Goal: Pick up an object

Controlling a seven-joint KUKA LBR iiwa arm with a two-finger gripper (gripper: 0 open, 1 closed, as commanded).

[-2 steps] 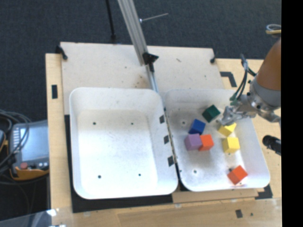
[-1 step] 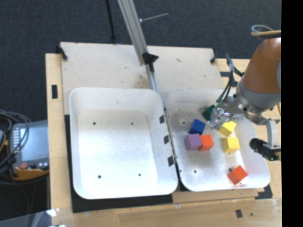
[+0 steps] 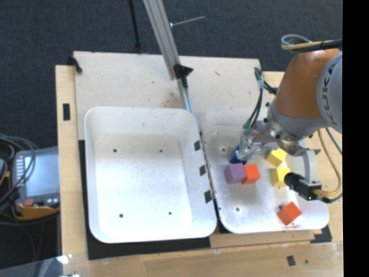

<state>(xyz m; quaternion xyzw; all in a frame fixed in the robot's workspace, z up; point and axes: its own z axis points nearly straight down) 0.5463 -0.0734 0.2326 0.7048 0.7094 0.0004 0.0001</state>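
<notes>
Arm (image 3: 308, 91) is down over the right bin (image 3: 230, 218), gripper (image 3: 247, 149) low at the far side of the block cluster. Can't tell its state from here: the wrist hides too much.

Blocks in the right bin, all resting on the floor as far as I can see:
- purple cube (image 3: 235, 172) and orange cube (image 3: 251, 173), touching, just near-side of the gripper
- small blue piece (image 3: 236, 154) right at the gripper tip, mostly hidden
- 2 yellow blocks, one (image 3: 277, 157) under the wrist, the other (image 3: 279, 176) just near of it
- red-orange cube (image 3: 289, 213) on its own at the near right

Left bin (image 3: 144, 172) has nothing in it to grab.

Progress call: approach done, grasp not confirmed. Nothing is lifted. Blue piece looks like the likely target given where the tip sits, but that's a guess. Left to do: close on a block, lift clear of the bin floor. Crowding by purple and orange could spoil the grip.
</notes>
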